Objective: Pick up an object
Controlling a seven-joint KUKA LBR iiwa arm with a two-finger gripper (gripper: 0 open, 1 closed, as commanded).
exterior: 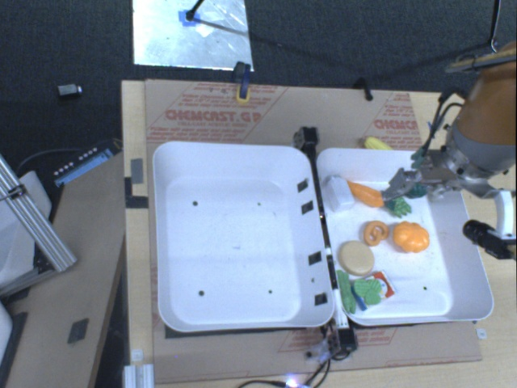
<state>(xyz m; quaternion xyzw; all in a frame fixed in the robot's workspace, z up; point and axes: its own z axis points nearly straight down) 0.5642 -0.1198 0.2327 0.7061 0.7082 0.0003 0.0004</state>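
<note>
The right bin [460, 285] holds several toy foods. An orange carrot [365, 192] lies beside a white block [338, 191] at the bin's upper left. Lower down are a green broccoli piece [401, 208], a brown pretzel [375, 233], an orange pepper [411, 238], a beige round bun [356, 258] and a green and red packet [368, 289]. My gripper [409, 184] hangs just above the broccoli, to the right of the carrot, and partly hides the broccoli's top.
The left bin [234, 233] sits beside the right one, with a black clip strip [319, 233] between them. A yellow banana-like piece [376, 144] lies on the cardboard behind the right bin. The arm's orange band [493, 103] looms over the bin's far right corner.
</note>
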